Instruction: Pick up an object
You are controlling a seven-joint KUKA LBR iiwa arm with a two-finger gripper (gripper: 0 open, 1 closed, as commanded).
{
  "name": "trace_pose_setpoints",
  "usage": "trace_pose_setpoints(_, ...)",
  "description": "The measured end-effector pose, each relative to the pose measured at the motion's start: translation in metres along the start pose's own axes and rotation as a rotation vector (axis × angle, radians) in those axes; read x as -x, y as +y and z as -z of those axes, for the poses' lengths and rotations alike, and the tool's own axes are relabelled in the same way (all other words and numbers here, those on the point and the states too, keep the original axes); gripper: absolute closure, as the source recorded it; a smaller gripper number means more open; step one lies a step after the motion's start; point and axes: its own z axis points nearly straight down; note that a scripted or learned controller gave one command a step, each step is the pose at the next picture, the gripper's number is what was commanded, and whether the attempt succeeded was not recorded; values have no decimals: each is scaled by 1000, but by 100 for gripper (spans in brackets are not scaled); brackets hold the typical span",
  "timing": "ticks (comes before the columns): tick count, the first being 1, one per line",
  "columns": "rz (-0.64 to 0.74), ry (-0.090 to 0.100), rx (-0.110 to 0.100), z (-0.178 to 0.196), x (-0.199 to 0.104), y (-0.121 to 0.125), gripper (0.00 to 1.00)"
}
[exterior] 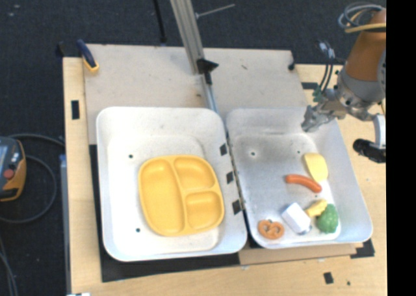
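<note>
Hovering gripper (312, 121) at the right bin's (273, 125) far corner; can't tell its grip; aiming down toward the cheese (316, 166), lying nearest, just toward the front.

Bunch of little toy foods, all piled toward the near right of the right bin (260, 125).
Yellow wedge (316, 166), orange carrot (303, 183) beside it, white block (296, 216), green broccoli (327, 218), orange pretzel (271, 228) nearest the front.
</note>
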Motion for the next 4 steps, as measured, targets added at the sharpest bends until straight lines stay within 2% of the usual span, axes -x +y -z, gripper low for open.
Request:
trace_pose_setpoints(1,-2,0,0,60,0,-7,100)
trace_pose_setpoints(2,2,1,-4,72,1,-6,100)
trace_pose_setpoints(3,2,3,-8,63,-45,-18,100)
trace_pose_setpoints(4,2,3,-7,59,-90,-20,100)
